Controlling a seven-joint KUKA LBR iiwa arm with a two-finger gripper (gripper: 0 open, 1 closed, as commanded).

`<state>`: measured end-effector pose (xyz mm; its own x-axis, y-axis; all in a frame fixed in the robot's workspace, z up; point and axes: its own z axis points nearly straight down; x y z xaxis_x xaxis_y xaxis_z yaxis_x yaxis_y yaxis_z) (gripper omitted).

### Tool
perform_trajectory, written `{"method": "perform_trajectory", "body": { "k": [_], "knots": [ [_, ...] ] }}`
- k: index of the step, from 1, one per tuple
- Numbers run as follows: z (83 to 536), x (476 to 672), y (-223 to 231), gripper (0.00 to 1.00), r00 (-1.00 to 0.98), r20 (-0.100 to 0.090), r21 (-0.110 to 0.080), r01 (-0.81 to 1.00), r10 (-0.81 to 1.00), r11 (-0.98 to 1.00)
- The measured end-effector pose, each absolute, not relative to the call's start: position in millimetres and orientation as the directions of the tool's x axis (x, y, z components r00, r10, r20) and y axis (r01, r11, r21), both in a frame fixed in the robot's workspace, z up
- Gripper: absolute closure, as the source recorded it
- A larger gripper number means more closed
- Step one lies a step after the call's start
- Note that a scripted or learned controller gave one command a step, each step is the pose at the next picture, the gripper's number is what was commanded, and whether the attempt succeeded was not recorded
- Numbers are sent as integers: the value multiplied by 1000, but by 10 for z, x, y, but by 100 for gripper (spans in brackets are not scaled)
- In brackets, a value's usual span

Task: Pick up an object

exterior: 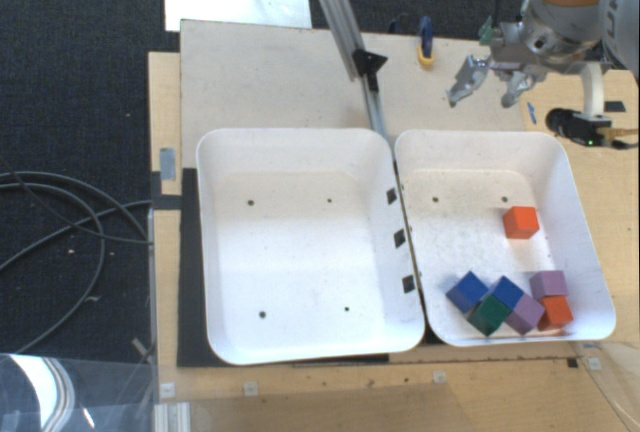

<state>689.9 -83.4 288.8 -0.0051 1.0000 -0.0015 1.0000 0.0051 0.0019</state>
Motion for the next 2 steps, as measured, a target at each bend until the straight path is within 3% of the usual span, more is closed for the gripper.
{"method": "perform_trajectory", "body": {
  "k": [1,2],
  "knots": [
    [3520,6868,-942,0,-3,-2,10,1000,1000,3],
    [1915,6179,-871,0,-1,1,-8,1000,1000,1]
  ]
}}
